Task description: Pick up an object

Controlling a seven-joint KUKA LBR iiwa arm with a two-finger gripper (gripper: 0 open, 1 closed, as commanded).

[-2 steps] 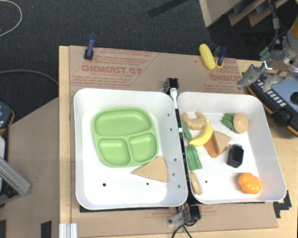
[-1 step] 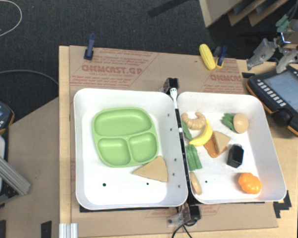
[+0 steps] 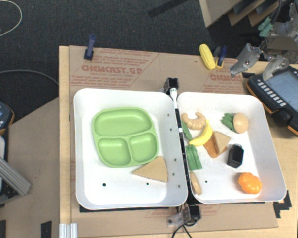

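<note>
My gripper hangs above the bench's back right corner, beyond the right bin, with its two fingers spread open and nothing between them. In that bin lie a croissant, a yellow banana, a brown wedge, a black block, an orange, a pale onion with green leaves, a green pod and a small tan piece. The left bin holds a green divided plate and a tan triangular slice.
A yellow corn cob and a blue clip lie on the cardboard behind the bins. A dark hand-held controller rests at the right, just under the arm. A black clamp sits between the bins at the back.
</note>
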